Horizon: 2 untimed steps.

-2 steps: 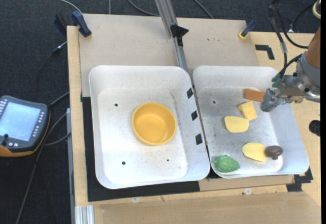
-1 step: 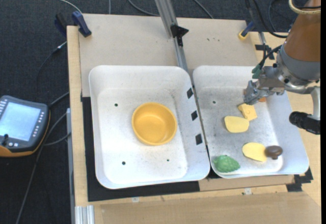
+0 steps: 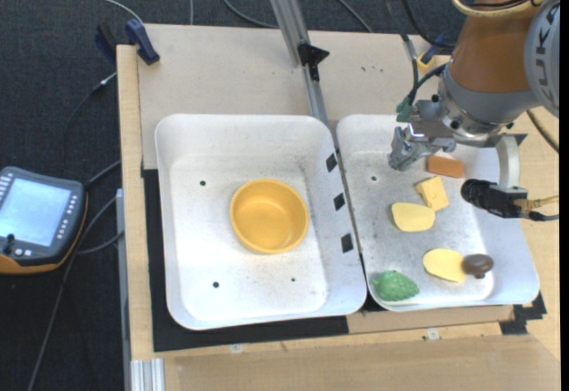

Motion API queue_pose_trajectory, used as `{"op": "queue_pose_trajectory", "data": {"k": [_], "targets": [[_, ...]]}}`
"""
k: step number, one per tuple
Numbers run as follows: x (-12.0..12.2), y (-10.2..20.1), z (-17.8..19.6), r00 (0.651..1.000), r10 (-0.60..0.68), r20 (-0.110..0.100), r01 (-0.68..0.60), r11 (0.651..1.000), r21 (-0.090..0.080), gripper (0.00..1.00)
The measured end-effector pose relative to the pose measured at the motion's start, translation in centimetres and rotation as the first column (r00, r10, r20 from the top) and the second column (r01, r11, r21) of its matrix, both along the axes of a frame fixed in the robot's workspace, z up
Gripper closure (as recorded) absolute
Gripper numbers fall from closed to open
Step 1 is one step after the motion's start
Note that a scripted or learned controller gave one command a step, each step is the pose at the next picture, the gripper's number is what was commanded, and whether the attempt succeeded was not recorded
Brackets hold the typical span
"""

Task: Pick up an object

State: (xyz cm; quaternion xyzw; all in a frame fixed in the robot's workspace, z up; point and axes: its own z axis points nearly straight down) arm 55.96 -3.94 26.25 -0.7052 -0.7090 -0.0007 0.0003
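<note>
My gripper hangs over the far part of the right bin, pointing down, with nothing visibly held. Just right of it lies an orange block. Nearer the front sit a yellow wedge, a pale yellow rounded piece, another yellow piece with a brown mushroom-like item touching it, and a green leafy item at the bin's front left corner.
The left bin holds a yellow bowl. A metal post rises behind the bins. A black cable connector hangs over the right bin's right side. A teach pendant lies off the bench at left.
</note>
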Motion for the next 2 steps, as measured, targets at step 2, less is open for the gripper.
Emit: {"op": "queue_pose_trajectory", "data": {"k": [2], "targets": [[3.1,10.0,-3.4,1.0,-0.001,-0.001,0.001,1.0,-0.001,1.0]]}}
